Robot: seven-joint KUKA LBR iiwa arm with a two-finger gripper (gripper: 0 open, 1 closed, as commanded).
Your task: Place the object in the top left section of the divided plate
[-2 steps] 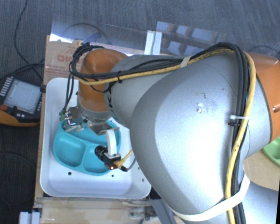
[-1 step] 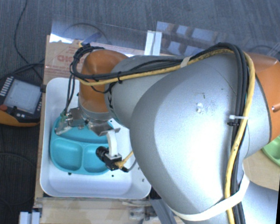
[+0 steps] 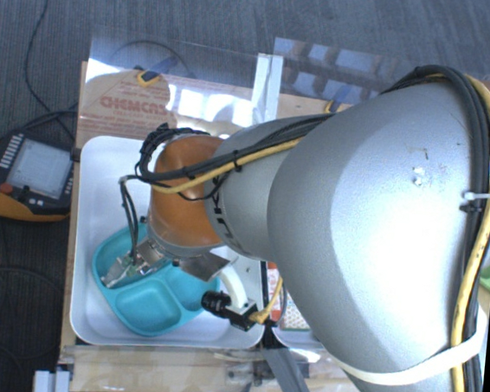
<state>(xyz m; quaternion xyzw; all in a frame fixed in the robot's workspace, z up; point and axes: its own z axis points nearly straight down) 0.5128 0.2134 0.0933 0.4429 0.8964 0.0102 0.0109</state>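
A teal divided plate (image 3: 148,304) lies in the left white bin (image 3: 95,218), near its front. The arm reaches over from the right and covers much of the plate's far half. My gripper (image 3: 122,270) hangs over the plate's left section, its metal fingers close above the teal surface. A small pale thing seems to sit at the fingertips, but I cannot tell whether it is held. The plate's front section is bare.
The grey arm with its orange band (image 3: 184,197) hides most of the right bin. A black connector (image 3: 216,303) and a white piece lie beside the plate. A teach pendant (image 3: 25,176) rests on the floor at left. Cardboard lies behind the bins.
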